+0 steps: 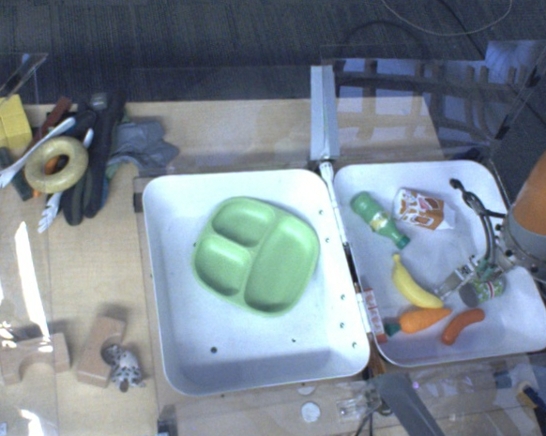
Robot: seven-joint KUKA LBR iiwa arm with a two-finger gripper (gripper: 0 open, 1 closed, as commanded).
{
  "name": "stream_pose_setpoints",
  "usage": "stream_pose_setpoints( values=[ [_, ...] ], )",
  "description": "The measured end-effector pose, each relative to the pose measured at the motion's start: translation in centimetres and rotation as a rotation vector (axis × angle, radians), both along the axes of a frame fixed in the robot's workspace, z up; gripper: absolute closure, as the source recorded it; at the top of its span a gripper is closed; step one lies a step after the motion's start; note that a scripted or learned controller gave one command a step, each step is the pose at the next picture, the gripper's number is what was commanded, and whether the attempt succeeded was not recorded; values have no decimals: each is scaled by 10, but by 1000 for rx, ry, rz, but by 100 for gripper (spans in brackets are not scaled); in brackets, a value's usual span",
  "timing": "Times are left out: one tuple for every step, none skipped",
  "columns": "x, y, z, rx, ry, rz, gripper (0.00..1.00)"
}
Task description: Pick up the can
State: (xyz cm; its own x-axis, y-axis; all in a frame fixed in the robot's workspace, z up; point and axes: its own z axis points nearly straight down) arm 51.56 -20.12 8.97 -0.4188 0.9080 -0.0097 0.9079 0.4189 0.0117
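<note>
Camera view: the left bin (166,296) holds a green divided plate (255,254). In the right bin (531,328), the gripper (474,281) sits low over a small green can (488,288) by the right wall; whether it grips cannot be told. A banana (412,283), carrot (424,320) and green bottle (378,219) crowd nearby.

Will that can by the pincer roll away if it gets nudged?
Probably. The can looks small and round, seemingly lying on the right bin's smooth floor, so a nudge may roll it. The pincer and sausage nearby might stop it.
</note>
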Motion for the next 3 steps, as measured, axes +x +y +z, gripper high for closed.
stream_pose_setpoints(
  values=[
    [4, 1, 13, 0, -9, 4, 100],
    [4, 1, 13, 0, -9, 4, 0],
    [-6, -4, 0, 3, -1, -127, 0]
  ],
)
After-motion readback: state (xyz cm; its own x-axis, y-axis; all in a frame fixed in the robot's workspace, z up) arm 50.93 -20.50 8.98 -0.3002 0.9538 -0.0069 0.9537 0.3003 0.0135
